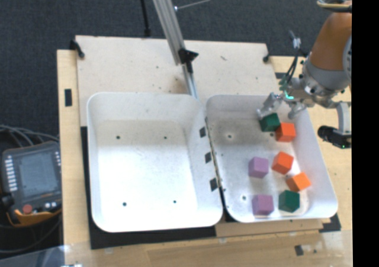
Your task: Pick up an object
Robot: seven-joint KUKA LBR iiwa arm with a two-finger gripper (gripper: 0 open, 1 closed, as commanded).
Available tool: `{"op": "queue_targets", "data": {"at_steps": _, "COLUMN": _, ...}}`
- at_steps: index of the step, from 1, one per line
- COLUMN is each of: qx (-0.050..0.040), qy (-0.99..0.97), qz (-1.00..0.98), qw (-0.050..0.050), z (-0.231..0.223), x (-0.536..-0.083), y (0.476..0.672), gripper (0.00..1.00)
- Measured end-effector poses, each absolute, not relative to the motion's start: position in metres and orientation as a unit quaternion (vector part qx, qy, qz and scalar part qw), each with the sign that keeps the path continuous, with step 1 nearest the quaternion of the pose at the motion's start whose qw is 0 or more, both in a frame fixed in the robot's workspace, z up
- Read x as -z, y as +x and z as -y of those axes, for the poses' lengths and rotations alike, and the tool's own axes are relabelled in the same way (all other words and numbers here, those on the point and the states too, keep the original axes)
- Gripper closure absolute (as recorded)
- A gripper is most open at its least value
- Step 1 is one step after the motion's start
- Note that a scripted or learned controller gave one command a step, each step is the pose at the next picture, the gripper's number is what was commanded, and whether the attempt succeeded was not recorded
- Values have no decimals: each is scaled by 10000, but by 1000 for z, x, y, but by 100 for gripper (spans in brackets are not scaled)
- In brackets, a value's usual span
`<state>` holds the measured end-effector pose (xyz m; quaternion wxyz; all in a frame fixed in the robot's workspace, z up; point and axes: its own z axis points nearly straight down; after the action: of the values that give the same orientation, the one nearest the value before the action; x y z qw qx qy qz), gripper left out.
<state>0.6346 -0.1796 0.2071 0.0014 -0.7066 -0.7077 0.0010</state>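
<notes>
Green cube [270, 122], small and dark, sits gripped in the claw [273, 112].

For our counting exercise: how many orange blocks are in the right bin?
3. One beside the green block at the gripper, one mid-bin, one nearer the front. None looks hidden.

The robot arm [331, 47] runs off the frame's right side, its upper links out of sight. The gripper [278, 106] hides part of a green block [270, 122], and its fingers look too small and blurred to judge. At left, a handheld control pad [31, 180] is cropped by the edge.
</notes>
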Motion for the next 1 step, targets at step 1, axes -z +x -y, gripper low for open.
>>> {"op": "queue_targets", "data": {"at_steps": 1, "qx": -6, "qy": -7057, "qz": 7085, "qw": -9, "z": 180, "x": -210, "y": 636, "gripper": 0}}
